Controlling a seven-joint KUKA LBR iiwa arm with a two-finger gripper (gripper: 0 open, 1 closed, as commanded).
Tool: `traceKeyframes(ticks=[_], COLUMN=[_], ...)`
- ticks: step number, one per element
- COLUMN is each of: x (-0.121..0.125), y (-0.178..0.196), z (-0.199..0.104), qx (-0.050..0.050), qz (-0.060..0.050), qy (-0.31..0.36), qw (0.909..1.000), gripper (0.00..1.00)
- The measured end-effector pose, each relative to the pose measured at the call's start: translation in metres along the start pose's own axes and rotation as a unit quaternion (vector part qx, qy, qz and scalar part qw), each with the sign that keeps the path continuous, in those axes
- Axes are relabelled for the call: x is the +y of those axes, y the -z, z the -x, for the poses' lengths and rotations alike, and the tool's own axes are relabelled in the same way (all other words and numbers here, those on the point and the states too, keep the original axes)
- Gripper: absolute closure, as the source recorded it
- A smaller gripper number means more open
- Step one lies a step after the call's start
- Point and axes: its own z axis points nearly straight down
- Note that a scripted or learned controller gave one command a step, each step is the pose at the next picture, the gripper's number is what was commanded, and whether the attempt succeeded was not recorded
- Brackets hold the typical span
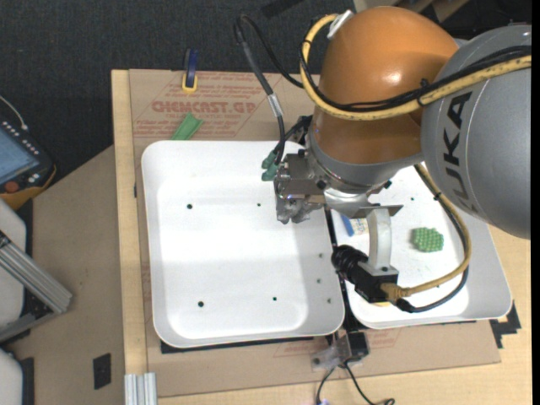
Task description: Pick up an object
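The tool [289, 211] hangs just left of centre frame, pointing down over the right edge of the left bin [173, 251], close to the seam between the two bins. Whether it is open or shut cannot be told from this slant, and nothing is seen in its hold. Above it the arm [472, 142] fills the upper right of the frame, the orange band [380, 57] bulging toward the camera and the grey link running off the right edge.

The green knobbly object [427, 240] lies in the right bin [472, 298], right of centre and well apart from the tool. A blue-and-white flat item [348, 224] lies in the same bin, partly hidden under the wrist.

The left bin's white floor bears four small dark dots. Both bins rest on a brown cardboard sheet [160, 99] printed in red, which covers the bench [84, 226]. A green strip [186, 126] lies on the cardboard at upper left, and a blue clamp [191, 70] grips its top edge. Dark carpet [101, 15] lies beyond, at the top of the frame.
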Motion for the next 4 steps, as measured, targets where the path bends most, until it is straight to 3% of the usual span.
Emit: traceKeyframes(ticks=[1, 2, 3, 4], x=[-0.001, 0.0, 0.0, 0.018], y=[-0.031, -0.001, 0.036, -0.022], z=[0.069, 0.045, 0.044, 0.026], qx=[-0.002, 0.0, 0.0, -0.001], qz=[-0.005, 0.0, 0.001, -0.005], qy=[-0.006, -0.001, -0.002, -0.002], qw=[1.0, 1.0, 1.0, 1.0], gripper=[1.0, 1.0, 1.0, 1.0])
